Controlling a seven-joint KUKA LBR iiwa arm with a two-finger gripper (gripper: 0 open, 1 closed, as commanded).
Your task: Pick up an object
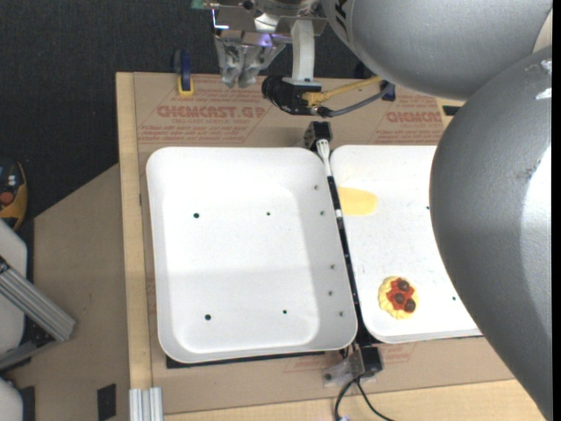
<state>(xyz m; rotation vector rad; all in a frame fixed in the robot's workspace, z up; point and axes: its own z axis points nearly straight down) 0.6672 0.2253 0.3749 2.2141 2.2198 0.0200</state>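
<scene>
A brown board printed with red lettering [210, 110] covers the bench, with dark floor beyond it at the top and left. Two shallow white bins sit side by side on the board, their inner rims touching along a dark seam. The left bin [175, 235] shows only four small dark dots on its floor. The right bin [386, 235] holds two things: a pale yellow, rounded piece [358, 202] near its left wall toward the far end, and a small yellow disc topped with red and dark spots [398, 296] lying nearer the front edge, well apart from the first. The grey arm [491, 191] looms large across the right side and hides much of the right bin. Its gripper [243, 67] hangs above the far edge of the board, beyond both bins and clear of both objects; whether it is wide or narrow cannot be told from this angle, and nothing is seen held in it. A blue and yellow clamp [184, 71] grips the board's far edge to the gripper's left.
</scene>
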